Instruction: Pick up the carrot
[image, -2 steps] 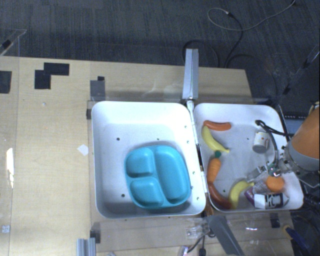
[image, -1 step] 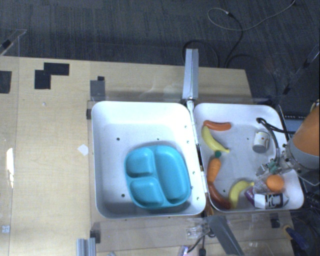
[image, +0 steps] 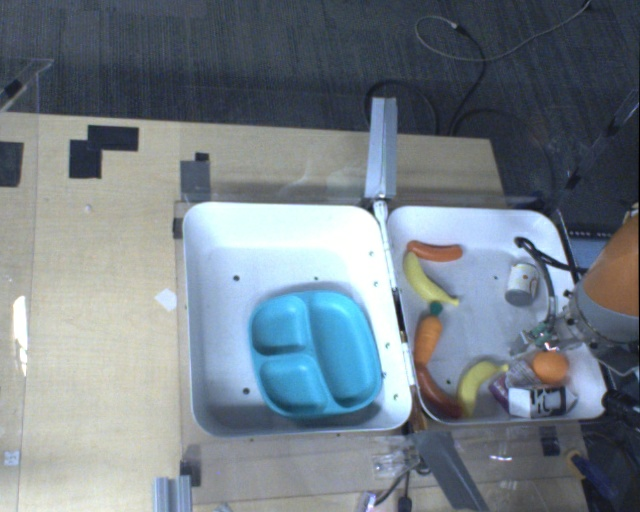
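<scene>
The carrot (image: 428, 340) lies along the left wall of the right bin (image: 480, 222), between 2 bananas and well apart from the hand (image: 548, 345), which sits low at the bin's right side among clutter; whether it is open or closed I cannot tell. A blue tray (image: 315, 352) occupies the left bin (image: 240, 230).

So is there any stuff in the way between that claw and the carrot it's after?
Yes. The carrot lies on the left side of the right bin, and the claw is at the right side. A yellow banana lies low between them; the straighter path higher up looks open.
</scene>
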